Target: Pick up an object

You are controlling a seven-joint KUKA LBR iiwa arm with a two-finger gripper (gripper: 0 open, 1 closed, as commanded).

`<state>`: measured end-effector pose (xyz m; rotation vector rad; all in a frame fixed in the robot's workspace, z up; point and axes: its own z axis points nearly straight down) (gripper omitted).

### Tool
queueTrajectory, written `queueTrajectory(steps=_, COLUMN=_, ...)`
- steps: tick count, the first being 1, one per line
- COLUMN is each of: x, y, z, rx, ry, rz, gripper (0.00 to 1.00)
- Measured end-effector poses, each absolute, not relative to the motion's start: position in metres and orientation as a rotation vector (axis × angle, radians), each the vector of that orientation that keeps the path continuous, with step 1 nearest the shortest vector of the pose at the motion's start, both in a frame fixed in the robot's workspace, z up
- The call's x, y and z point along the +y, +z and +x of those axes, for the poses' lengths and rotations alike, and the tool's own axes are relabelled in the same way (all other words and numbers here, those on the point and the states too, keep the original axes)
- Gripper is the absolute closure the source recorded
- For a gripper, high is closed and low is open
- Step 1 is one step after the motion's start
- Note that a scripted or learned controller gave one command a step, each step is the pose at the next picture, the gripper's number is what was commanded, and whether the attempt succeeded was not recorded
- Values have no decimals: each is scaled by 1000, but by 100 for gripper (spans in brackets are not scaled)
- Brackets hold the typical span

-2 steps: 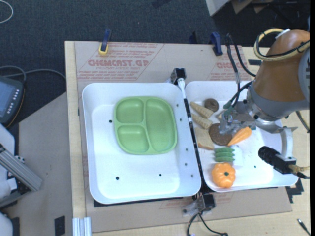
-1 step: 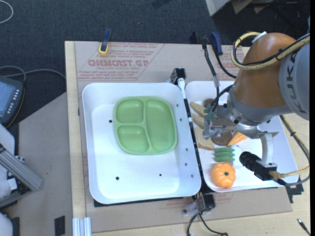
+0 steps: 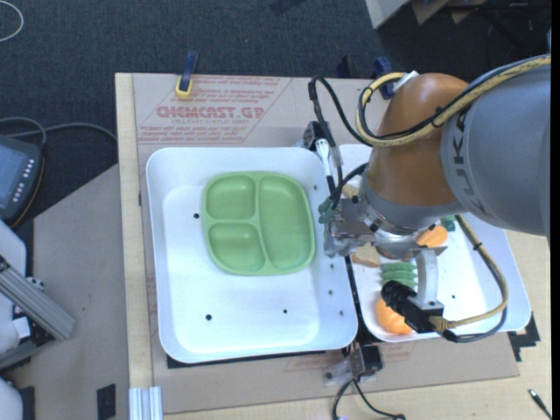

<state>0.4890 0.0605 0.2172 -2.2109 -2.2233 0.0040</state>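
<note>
- Green plastic tray [image 3: 259, 223], 3 rounded compartments, is seen in left bin [image 3: 175, 261].
- Small orange items [image 3: 392, 318], green piece [image 3: 398, 274] are seen in right bin [image 3: 503, 274], beneath gripper [image 3: 398, 265].
- Grip state: can't be told.

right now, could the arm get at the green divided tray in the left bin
Probably yes. The green divided tray lies flat in the left bin with nothing on or over it, and the arm hangs over the neighbouring right bin, just beside it. Its low flat rim may be hard to grip.
</note>
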Motion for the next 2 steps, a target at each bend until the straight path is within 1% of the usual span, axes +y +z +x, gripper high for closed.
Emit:
queueTrajectory(steps=1, x=84, y=220, z=480, rx=-2222, ry=3, rz=-2214, gripper=100)
queueTrajectory(steps=2, x=72, y=234, z=489, rx=-2222, ry=-3, rz=-2224, gripper=100)
